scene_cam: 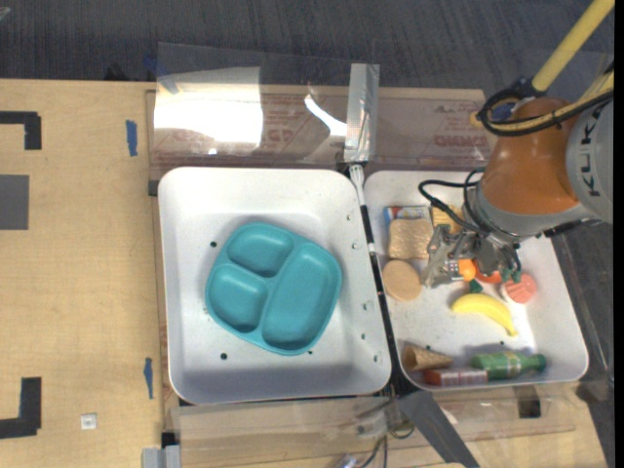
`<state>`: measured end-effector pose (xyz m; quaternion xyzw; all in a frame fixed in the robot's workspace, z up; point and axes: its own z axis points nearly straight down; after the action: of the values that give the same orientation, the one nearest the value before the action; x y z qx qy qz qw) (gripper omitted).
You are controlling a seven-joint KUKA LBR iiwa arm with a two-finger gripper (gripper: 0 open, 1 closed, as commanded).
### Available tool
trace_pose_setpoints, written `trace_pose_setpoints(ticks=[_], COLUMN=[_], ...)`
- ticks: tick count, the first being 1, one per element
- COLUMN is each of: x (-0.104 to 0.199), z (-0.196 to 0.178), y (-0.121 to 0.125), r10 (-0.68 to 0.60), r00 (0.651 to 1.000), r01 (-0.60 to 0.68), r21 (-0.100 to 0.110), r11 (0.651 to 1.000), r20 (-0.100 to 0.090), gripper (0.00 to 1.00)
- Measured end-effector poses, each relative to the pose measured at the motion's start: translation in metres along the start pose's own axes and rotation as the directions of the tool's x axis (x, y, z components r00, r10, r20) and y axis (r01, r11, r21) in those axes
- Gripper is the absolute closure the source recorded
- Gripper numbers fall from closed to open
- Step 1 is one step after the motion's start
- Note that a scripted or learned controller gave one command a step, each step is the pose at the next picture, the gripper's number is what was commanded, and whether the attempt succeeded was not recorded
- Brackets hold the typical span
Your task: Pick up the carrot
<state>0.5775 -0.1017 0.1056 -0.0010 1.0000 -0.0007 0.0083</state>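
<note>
From above, we see the arm's hand [458,261] lowered into the right bin [570,334], its metal fingers hanging right over a small orange piece, the carrot [469,270], which lies near the bin's middle; we cannot tell how far the fingers are parted, nor whether they grip anything. Just right of the carrot sits a red strawberry-like toy [521,288], and just below it a banana [485,309], leaving little free space on those sides. A round tan disc [401,280] and a cracker-like square [409,239] crowd the bin's left wall, while a cone [425,357] and a green bottle [507,364] line its near edge. In the left bin [185,222] a teal divided plate [274,288] rests centrally, with bare white floor all around it. The wooden desk [68,261] stretches out to the left.
</note>
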Motion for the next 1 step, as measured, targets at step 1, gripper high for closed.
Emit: trace_pose_setpoints(ticks=[1], x=[-0.0274], z=[-0.0855], y=[0.0485], r10=[-0.082], r00=[0.997], r01=[0.082], r21=[-0.003], r11=[0.997], r20=[0.001], gripper=[1.0])
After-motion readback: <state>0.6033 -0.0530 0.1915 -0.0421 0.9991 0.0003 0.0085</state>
